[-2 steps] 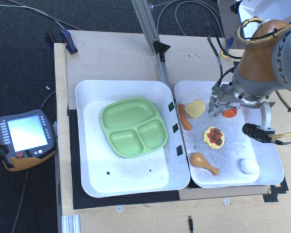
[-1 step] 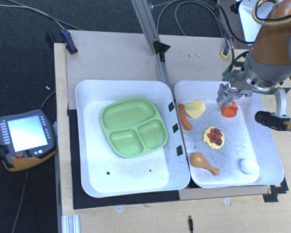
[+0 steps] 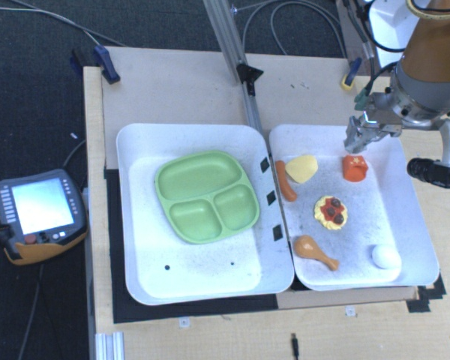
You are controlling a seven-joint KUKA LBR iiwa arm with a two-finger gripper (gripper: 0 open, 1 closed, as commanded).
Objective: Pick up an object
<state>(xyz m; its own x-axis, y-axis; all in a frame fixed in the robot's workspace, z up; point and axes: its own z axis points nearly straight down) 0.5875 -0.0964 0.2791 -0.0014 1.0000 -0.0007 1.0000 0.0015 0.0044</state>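
Running this one remotely and I'd go for the little orange-red toy (image 3: 355, 169) in the right bin (image 3: 420, 208), since it's sitting just under the gripper (image 3: 358, 142). Everything else I'll place off that toy: the yellow wedge (image 3: 302, 168) is near it on the side toward the green divided plate (image 3: 206, 196), the sausage (image 3: 286, 181) is just past the wedge against the bin wall, the mini pizza (image 3: 331, 212) is a bit nearer the front edge, the drumstick (image 3: 315, 251) further that way again, and the white egg (image 3: 385, 257) is well apart in the front corner

My guess is it's hollow plastic play food, so light, stiff and kinda slippery. Not fragile, but it'll squirt out if pinched off-centre. I'd close across the blocky body, low down, not on the top

The gripper hangs right above it, apparently not touching. Honestly can't tell from up here how it's set, and I see nothing held in it
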